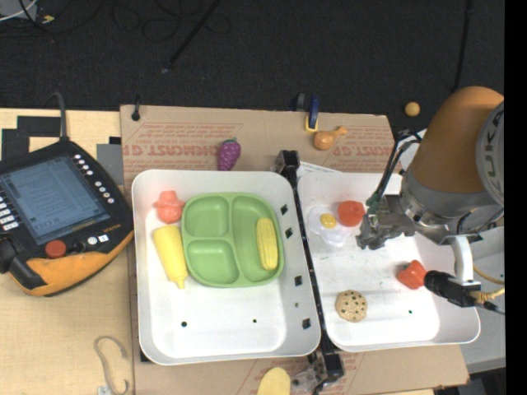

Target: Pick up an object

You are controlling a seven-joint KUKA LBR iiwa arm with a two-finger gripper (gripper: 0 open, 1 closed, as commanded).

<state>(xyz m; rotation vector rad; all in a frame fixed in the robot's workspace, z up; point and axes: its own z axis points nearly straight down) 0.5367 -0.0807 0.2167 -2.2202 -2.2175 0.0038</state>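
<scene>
My gripper (370,235) hangs low over the right bin (387,327), its dark fingers pointing down just right of a red tomato-like piece (350,212). A fried egg toy (328,220) lies left of that piece. An orange-red piece (411,275) sits to the lower right of the gripper, and a chocolate-chip cookie (352,305) lies near the bin's front. Nothing shows between the fingers.
The left bin (214,327) holds a green divided plate (222,241) with a corn cob (266,243), a yellow piece (170,253) and a pink piece (168,206). A purple grape toy (229,153) and an orange pear-like toy (327,137) lie behind the bins. A teach pendant (58,212) rests at left.
</scene>
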